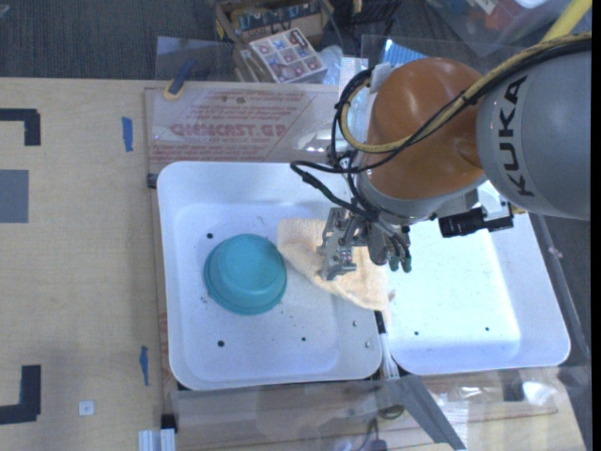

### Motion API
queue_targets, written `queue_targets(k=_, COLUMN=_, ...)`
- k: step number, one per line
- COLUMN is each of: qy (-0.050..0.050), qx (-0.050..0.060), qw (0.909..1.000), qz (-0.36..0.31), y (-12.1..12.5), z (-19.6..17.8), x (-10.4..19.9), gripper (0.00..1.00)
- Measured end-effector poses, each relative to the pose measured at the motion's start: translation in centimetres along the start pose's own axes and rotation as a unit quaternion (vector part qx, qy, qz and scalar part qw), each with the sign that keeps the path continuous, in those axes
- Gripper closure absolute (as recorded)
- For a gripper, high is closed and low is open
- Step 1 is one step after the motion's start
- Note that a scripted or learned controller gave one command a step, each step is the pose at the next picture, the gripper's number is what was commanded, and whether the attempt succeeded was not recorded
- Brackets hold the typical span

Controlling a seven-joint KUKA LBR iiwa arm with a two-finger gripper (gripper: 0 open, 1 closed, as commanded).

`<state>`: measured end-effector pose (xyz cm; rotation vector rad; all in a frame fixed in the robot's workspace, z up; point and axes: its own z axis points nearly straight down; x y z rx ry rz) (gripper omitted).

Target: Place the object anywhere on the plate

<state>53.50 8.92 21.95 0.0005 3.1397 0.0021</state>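
Observation:
A round blue plate (246, 272) lies in the left white bin (188, 346), left of its middle. A crumpled yellow cloth (305, 247) lies to the plate's right and reaches the bin's right wall. My gripper (364, 255) hangs over the cloth's right half, pointing down. Its fingers (334, 254) stand apart, so it is open. Yellow cloth shows in the gap below them, and I cannot tell whether the tips touch it. Nothing is lifted between the fingers. The arm's orange band (418, 130) covers the back of the seam between the bins.
The right white bin (470, 318) adjoins the left one. Its back part is hidden by the arm. A pink-lettered board (235, 125) lies behind the left bin. Boxes and clutter (282, 36) sit beyond the bench. Bare bench (75, 252) extends to the left.

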Motion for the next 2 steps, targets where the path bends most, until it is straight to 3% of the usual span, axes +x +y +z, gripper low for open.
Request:
queue_targets(k=1, qy=0.000, qx=0.000, qw=1.0000, qz=-0.001, y=4.49, z=-0.41, x=2.43, gripper=1.00)
queue_targets(k=2, qy=0.000, qx=0.000, qw=1.0000, qz=-0.001, y=4.47, z=-0.42, x=2.42, gripper=0.00)
